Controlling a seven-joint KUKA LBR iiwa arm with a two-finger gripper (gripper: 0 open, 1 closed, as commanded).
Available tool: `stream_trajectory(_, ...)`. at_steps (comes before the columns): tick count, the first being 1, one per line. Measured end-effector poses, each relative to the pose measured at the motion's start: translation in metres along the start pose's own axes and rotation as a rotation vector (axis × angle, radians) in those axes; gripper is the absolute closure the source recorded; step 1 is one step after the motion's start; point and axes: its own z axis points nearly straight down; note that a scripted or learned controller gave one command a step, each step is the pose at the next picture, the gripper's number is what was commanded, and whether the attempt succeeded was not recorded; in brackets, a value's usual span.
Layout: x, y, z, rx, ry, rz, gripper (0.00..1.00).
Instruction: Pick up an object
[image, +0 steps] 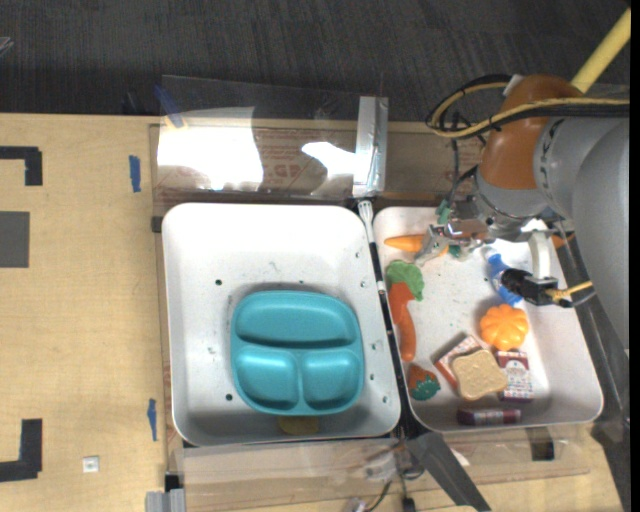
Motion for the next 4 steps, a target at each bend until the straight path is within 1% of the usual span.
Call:
stream_trajectory(1, 0.068, -0.013, -0.119, -0.031, 0.006, 0.012, 1.00)
stream_trajectory(2, 0.029, -0.013, -0.123, -0.023, 0.003, -0.062, 1.00)
stream_trajectory(3, 0.029, -0.013, -0.123, -0.022, 0.004, -0.062, 0.00)
stream_trajectory(4, -0.027, -0.023, -0.163, -0.024, 0.003, 0.077, 0.00)
